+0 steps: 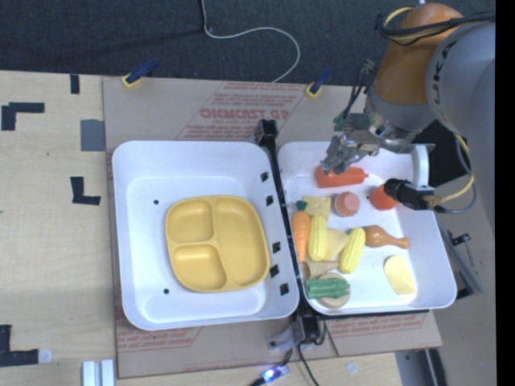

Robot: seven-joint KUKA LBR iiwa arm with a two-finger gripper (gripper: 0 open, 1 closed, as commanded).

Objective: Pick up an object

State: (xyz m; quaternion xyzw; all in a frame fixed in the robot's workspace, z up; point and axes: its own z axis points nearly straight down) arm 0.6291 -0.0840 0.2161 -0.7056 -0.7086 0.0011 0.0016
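Brown cardboard (233, 111) covers the bench beneath 2 shallow white bins. In the left bin (133, 175) lies a yellow divided plate (216, 242) with 3 compartments. The right bin (426, 292) holds toy food: an orange carrot (300, 233), 2 yellow corn cobs (318, 236) (352, 249), a drumstick (385, 236), a pale lemon piece (399, 274), a green item (327, 287), a round pinkish slice (347, 204) and a red-orange block (341, 178) at the far side. The gripper (338, 164) hangs right over that block, its tips at the block's top edge; how far they are spread cannot be told, nor whether they grip it.
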